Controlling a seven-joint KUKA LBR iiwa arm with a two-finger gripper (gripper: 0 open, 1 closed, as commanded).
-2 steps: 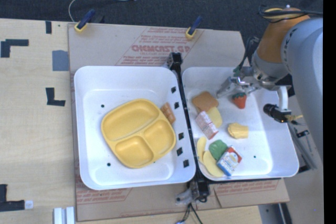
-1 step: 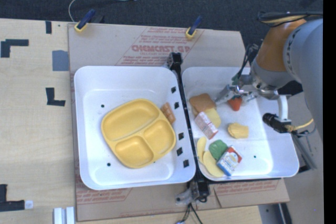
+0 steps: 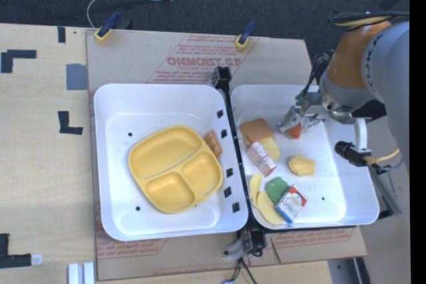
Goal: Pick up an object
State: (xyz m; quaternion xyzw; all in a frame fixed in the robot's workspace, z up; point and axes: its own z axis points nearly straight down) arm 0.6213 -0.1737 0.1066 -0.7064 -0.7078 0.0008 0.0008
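Here, small red-orange object (image 3: 293,131) low in the right white bin (image 3: 346,209), toward its 12 o'clock rim; too small and too hidden to give a long axis or heading. Two-finger gripper (image 3: 293,122) directly over it, metal tips touching or nearly touching the top; whether apart or clamped: cannot tell. Grey arm with orange band (image 3: 353,63) entering from 3 o'clock. Toward 7 o'clock of the red piece: brown bread-like block (image 3: 255,129), small labelled packet (image 3: 261,158), yellow lump (image 3: 301,165), green and blue-red packets (image 3: 283,196). In the left white bin (image 3: 110,143): yellow three-part plastic tray (image 3: 174,168), long axis 10 to 4 o'clock.
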